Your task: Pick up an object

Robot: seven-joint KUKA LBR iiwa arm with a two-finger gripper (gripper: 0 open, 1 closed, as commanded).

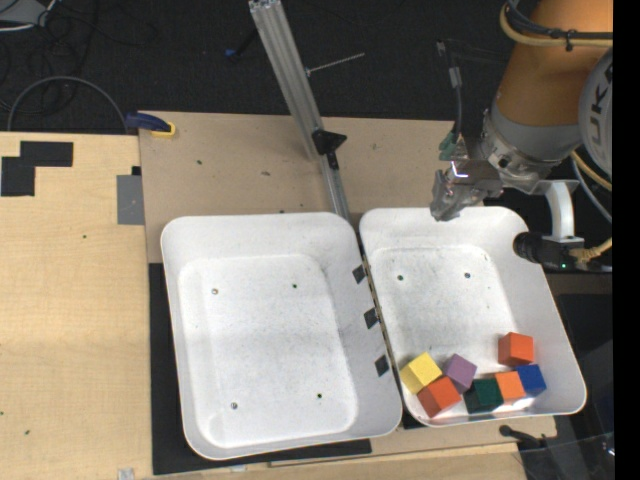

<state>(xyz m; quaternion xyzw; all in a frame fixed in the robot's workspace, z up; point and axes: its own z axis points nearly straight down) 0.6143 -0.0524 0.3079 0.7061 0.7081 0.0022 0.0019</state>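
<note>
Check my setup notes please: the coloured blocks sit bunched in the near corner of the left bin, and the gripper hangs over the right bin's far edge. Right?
Not quite. The camera view shows the coloured blocks bunched in the near corner of the right bin, not the left. The gripper does hang over that bin's far edge.

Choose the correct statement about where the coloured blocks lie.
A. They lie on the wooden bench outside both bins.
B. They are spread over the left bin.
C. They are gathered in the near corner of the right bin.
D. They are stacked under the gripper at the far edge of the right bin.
C: the coloured blocks sit clustered in the near corner of the right bin, while the gripper is above that bin's far edge.
</note>
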